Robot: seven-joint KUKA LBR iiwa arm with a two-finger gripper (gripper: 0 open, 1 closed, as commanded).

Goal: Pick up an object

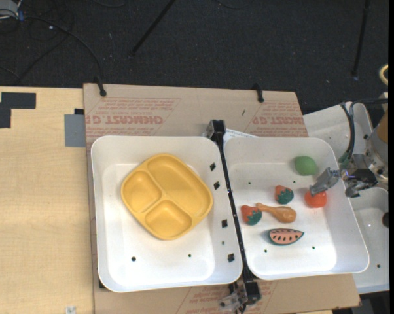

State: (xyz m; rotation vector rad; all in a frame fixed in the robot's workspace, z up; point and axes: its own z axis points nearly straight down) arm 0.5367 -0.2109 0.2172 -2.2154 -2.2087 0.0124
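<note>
gripper [322, 183]: finger state can't tell, tip touching red piece
red piece [316, 199]: directly under fingertip, right bin [328, 267]
same bin: green ball [305, 165], strawberry [284, 194], drumstick [275, 211], watermelon slice [285, 236]
left bin [112, 260]: yellow divided plate [166, 195]

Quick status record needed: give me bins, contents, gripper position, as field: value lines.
left bin: yellow divided plate
right bin: green ball, small red-green toy, red toy, chicken drumstick, second red-green toy, watermelon slice
gripper: at the right bin's right side, directly above the red toy
grasp: nothing visibly held
between bins: black divider
</note>
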